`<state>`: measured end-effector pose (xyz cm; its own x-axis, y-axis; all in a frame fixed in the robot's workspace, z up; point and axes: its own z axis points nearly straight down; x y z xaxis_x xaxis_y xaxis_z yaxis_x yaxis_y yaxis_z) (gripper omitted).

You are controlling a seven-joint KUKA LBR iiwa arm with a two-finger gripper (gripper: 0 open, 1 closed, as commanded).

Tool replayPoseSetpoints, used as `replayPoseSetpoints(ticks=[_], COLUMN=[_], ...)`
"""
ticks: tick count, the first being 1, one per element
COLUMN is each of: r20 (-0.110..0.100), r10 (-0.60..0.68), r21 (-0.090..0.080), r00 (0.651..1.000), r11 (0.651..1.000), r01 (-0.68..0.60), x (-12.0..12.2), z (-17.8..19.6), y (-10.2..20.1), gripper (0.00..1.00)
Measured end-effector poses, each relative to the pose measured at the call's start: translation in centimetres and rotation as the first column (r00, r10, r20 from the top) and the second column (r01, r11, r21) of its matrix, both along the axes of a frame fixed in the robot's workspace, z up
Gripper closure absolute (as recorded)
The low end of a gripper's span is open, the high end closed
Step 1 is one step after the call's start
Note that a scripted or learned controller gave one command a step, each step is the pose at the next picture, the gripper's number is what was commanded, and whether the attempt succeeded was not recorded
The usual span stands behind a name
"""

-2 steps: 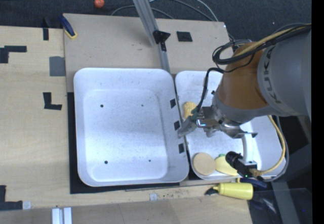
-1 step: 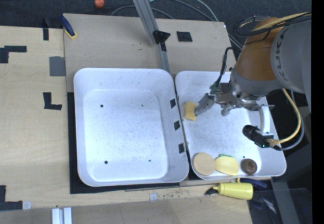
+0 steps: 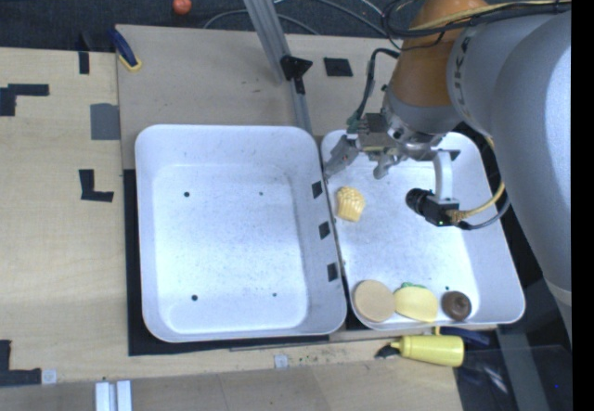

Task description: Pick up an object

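Yellow corn piece (image 3: pixel 350 204): lies free in the right bin (image 3: pixel 483 242), near its left wall.
Tool (image 3: pixel 364 159): fingers spread, grasping nothing, hovering just beyond the corn, likely lining up.
Near edge: round pieces (image 3: pixel 413 301) clustered, out of reach's way.

so two bins side by side on the bench, left bin (image 3: pixel 227 233) at 9 o'clock of the right bin (image 3: pixel 483 242). In the right one, corn cob (image 3: pixel 349 204) sits near its 10 o'clock corner, gripper (image 3: pixel 364 159) just above it at 12. Along the 6 o'clock edge: round disc (image 3: pixel 374 301), lemon-like piece (image 3: pixel 417 302), small round thing (image 3: pixel 456 305), left to right. A tool (image 3: pixel 429 349) lies outside, just below
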<state>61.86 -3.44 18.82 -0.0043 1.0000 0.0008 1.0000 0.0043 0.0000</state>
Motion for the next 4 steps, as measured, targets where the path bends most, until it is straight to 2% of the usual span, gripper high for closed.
replayPoseSetpoints(ticks=[1, 2, 3, 4], r20=[0.001, -0.003, 0.002, 0.009], r10=[-0.01, -0.007, -0.004, -0.001], r21=[-0.003, -0.001, -0.001, -0.001], r00=[1.0, 1.0, 1.0, 1.0], r11=[1.0, 1.0, 1.0, 1.0], r01=[0.01, 0.007, 0.004, 0.001], x=[4.2, -0.9, -10.0, -10.7], z=[2.2, -10.1, -9.7, 6.6], y=[-10.9, -15.3, -11.2, -6.0], gripper=[0.0, 0.0, 0.0, 0.0])
